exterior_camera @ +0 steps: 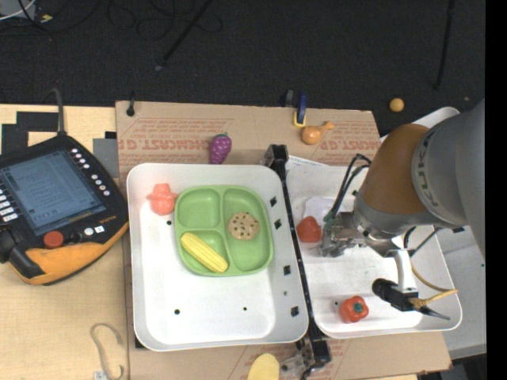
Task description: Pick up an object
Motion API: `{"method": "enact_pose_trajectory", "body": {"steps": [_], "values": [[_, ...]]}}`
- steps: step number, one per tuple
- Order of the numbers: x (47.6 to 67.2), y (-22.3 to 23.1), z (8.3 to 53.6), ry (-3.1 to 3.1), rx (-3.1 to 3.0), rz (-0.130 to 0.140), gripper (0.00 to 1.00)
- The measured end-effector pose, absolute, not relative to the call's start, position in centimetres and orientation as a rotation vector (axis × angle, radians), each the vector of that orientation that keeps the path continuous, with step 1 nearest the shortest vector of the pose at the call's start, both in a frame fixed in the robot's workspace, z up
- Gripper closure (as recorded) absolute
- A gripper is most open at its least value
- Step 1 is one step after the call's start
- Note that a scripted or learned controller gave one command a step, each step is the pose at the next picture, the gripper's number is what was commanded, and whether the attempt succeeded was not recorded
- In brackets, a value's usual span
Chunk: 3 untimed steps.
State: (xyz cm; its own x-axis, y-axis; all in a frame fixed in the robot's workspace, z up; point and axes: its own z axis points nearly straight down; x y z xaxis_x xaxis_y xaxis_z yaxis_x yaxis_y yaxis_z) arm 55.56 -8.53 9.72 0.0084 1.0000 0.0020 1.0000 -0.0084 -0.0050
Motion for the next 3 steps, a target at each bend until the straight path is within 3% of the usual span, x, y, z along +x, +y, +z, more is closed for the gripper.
{"method": "enact_pose_trajectory", "body": {"steps": [2,3], "values": [[55.2,-8.7,20.5,-2.221,-2.223,-0.002,1.00],[55.3,-8.9,22.8,-2.220,-2.222,0.000,1.00]]}}
